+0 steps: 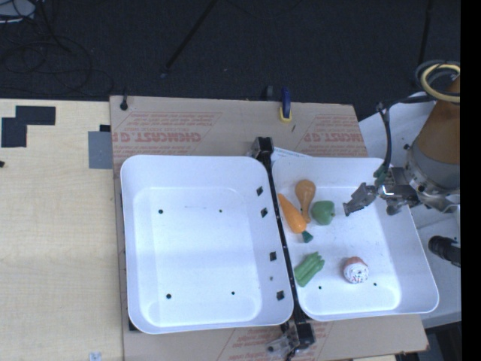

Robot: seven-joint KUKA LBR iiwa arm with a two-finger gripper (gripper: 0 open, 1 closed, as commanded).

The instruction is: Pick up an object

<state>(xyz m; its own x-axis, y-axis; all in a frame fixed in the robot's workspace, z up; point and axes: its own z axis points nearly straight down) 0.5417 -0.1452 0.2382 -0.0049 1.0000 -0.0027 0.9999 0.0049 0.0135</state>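
Observation:
My gripper (373,206) hangs over the right part of the right bin (409,277), its fingers spread open with nothing between them. Left of it in that bin lie a green pepper (322,212), a tan gourd-shaped piece (304,193) and an orange carrot (293,213) beside the divider. Nearer the front are a green leafy piece (308,268) and a small red and white round object (355,271). The left fingertip is a short way right of the green pepper, not touching it.
The left bin (143,201) sits beside the right one on a cardboard sheet (195,130). Black clamps (263,147) join the bins at the divider. The arm's grey body with its orange band (443,126) stands at the right edge.

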